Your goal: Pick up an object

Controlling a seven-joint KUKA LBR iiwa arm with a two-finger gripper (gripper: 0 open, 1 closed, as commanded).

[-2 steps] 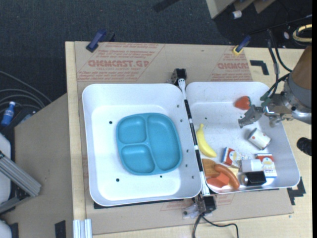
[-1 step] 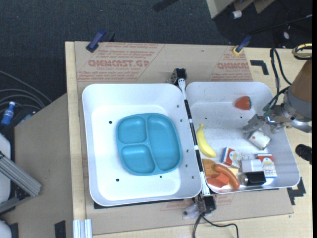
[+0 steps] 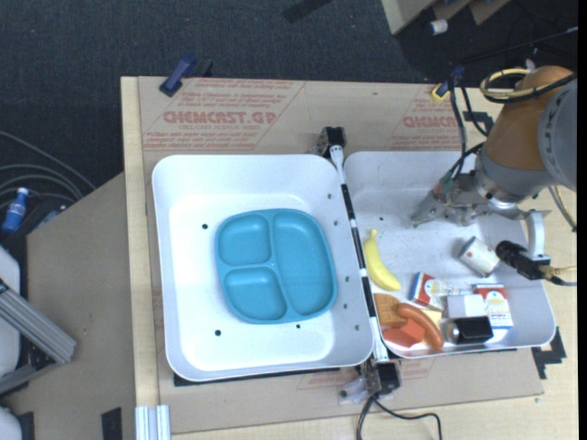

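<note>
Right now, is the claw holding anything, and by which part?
Nothing is held. The claw hangs over bare floor at the back of the right bin, apart from the banana and the other items nearer the front.

A yellow banana (image 3: 379, 262) lies curved along the left wall of my right bin (image 3: 394, 168), beside small packages (image 3: 459, 302).
</note>
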